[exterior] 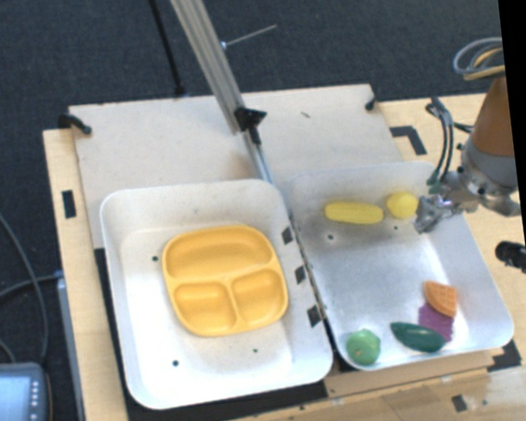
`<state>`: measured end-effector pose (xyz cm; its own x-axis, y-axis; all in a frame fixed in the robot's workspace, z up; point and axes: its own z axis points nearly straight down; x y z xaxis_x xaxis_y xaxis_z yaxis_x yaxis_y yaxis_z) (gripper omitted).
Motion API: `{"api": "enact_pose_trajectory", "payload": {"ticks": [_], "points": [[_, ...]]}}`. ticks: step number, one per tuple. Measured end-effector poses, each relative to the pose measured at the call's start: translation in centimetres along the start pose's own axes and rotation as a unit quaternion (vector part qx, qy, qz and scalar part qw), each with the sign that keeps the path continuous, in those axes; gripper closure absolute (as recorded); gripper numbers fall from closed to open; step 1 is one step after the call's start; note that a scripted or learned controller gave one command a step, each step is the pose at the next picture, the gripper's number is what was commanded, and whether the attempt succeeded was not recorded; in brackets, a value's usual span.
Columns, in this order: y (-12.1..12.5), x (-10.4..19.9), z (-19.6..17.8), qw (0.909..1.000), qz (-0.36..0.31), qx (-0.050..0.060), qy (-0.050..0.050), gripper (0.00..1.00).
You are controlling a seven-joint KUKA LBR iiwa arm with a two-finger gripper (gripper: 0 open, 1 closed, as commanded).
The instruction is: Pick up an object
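From where I stand, the gripper [426,218] hangs over the upper right part of the right-hand bin [374,277], the grey arm [492,146] with its orange band leaning in above the bin's right rim. Whether the gripper is wide or narrow I cannot tell; it is too small and dark against the bin to read.

Taking the right-hand bin as the landmark, a small round yellow object [401,205], like a lemon or ball, lies near its top edge, just beside the gripper on the side toward the bin's middle; whether they touch I cannot tell. Just beyond it, farther toward the bin's top left, rests a long yellow piece [354,212], banana-like, smooth and slightly tapered, lying nearly level across the bin. The two yellow things sit close together with a slim gap between them.

Down in the bin's lower right corner, well apart from the gripper, is a cluster: an orange wedge [442,297] leaning over a purple piece [435,319], and a dark green elongated item [418,336] just below them. A light green round fruit [362,345] sits near the bin's bottom left corner.

Beside this bin, the left-hand bin [148,359] holds a yellow three-compartment plate [224,279], lying flat near its middle.
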<state>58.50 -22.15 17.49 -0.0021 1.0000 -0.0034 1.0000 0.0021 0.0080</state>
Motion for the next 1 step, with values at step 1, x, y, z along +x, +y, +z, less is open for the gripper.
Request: {"api": "enact_pose_trajectory", "payload": {"ticks": [1], "points": [[-0.43, -0.62, -6.25, 1.0, 0.0, 0.0, 0.0, 1.0]]}}
